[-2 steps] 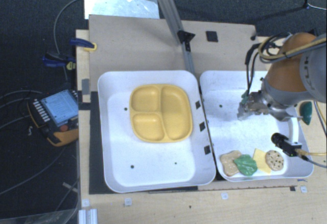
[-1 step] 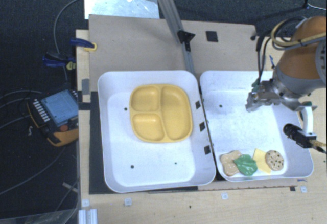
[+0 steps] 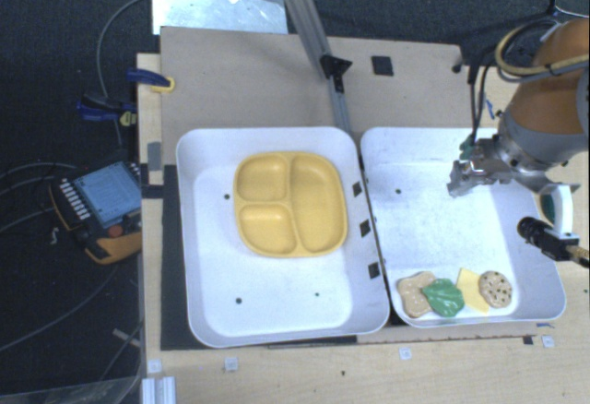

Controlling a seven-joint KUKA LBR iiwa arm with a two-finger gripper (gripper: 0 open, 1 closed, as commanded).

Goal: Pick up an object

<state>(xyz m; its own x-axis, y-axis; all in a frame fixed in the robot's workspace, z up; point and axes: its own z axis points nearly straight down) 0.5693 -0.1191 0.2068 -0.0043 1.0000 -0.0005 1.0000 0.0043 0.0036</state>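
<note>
Several toy food pieces lie along the near edge of the right bin (image 3: pixel 415 208): a tan bread slice (image 3: pixel 415 292), a green leafy piece (image 3: pixel 444 297), a yellow cheese wedge (image 3: pixel 473 290) and a chocolate-chip cookie (image 3: pixel 496 288). My gripper (image 3: pixel 468 173) hangs over the right bin's far right part, well above and behind the food. Nothing shows between its fingers.
The left bin (image 3: pixel 207 236) holds a yellow three-compartment plate (image 3: pixel 290 204). A metal pole (image 3: pixel 309 15) slants down to the bins' far edge. Cables, clamps and a small blue-screened device (image 3: pixel 101 199) sit off the bench at left.
</note>
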